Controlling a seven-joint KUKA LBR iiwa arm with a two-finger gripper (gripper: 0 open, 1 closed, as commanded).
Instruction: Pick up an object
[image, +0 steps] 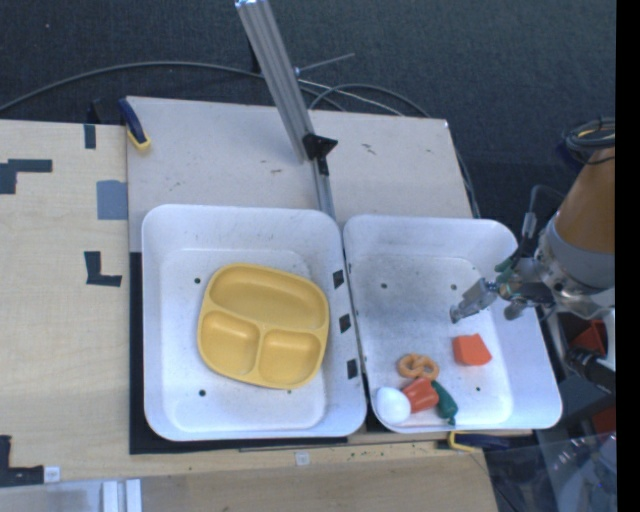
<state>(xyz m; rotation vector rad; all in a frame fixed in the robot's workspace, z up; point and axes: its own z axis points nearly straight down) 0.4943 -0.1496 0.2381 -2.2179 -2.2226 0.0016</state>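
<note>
My gripper (484, 313) hangs over the right side of the right bin (400, 245), its two fingers spread open with nothing between them. An orange block (472, 349) lies on the bin floor just below the gripper in the view, apart from the fingers. Toward the bin's front edge sit a small brown pretzel (416, 365), a white egg (392, 404) and a red pepper with a green stem (428, 396), close together. The arm's orange band shows at the right edge.
A yellow divided plate (264, 325) lies in the left bin (160, 300). A slanted metal pole (285, 85) ends at the bins' shared back edge. Cables run behind the bench, and a blue-and-yellow tool (133, 124) lies at the back left.
</note>
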